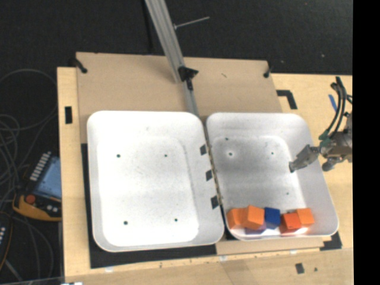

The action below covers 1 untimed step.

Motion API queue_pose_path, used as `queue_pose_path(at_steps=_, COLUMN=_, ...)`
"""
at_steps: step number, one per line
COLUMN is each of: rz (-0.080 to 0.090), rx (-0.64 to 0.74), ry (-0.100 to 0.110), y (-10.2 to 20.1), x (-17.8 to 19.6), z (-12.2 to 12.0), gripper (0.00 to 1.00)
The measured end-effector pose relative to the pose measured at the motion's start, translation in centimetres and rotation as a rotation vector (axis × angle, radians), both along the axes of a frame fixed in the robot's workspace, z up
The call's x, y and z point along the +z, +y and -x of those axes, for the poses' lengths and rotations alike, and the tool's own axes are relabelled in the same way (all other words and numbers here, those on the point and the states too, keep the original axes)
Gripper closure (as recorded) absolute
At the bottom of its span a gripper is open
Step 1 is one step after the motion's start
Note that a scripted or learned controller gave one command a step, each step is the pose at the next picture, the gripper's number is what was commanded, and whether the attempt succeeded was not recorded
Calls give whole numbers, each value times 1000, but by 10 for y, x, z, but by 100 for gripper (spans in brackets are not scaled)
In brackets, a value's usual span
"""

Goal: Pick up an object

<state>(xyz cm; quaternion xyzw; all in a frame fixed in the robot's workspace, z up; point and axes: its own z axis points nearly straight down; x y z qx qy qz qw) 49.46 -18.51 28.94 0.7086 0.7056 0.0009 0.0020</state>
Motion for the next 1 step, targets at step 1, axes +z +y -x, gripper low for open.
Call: queue_pose_path(at_steps=1, rz=2, rx=7, ry=3, y=-18, x=-27, z=-49, gripper=0)
